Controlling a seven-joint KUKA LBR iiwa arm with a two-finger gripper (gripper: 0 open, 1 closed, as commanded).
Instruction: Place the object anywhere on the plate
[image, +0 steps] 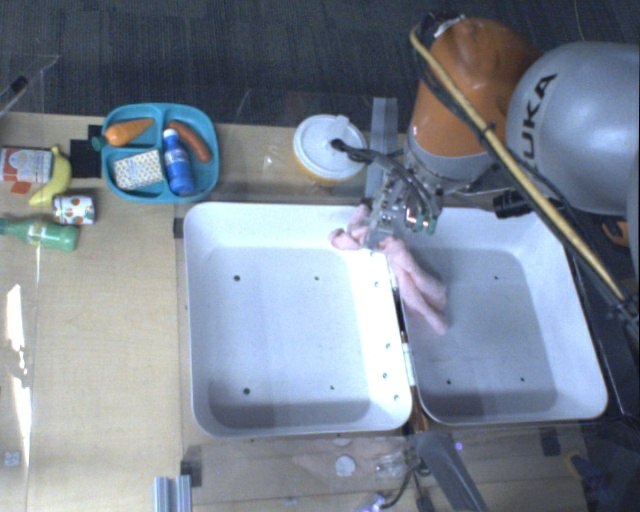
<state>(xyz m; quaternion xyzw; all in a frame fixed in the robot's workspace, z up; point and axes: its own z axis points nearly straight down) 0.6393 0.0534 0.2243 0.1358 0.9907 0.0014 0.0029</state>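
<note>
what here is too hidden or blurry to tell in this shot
- Pink object: motion-blurred in the camera view, so its shape and identity are unclear.
- Gripper: its tip merges with the pink blur; a grasp can't be confirmed.
- Items in the blue divided plate: too small to name reliably.
- Label on the small can left of the bins: too small to read.
- Right bin: its upper right corner is covered by the arm.
</note>
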